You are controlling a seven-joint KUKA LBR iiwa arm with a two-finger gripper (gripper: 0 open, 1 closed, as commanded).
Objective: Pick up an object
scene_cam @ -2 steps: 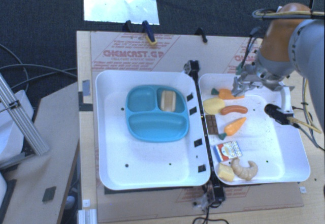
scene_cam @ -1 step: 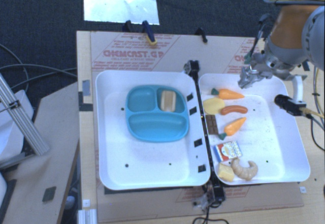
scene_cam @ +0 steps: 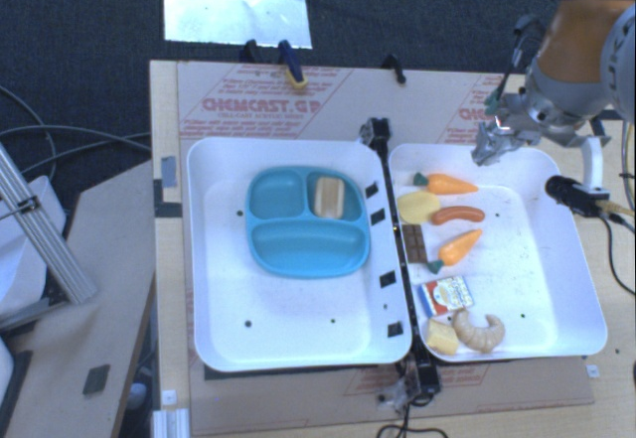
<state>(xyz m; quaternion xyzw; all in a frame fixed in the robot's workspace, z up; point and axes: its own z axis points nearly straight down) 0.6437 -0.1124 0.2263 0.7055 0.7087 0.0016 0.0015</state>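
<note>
Grey two-finger gripper (scene_cam: 492, 145) hovering over right shallow white bin (scene_cam: 566, 272) at its twelve o'clock rim — grip state impossible to tell. Orange plastic carrot (scene_cam: 449, 185) just beside at seven o'clock, red toy sausage (scene_cam: 457, 217) below — untouched.

The bench (scene_cam: 328, 93) bore two white bins side by side, the left bin (scene_cam: 224, 322) and right bin (scene_cam: 576, 312) touching mid-bench.
</note>
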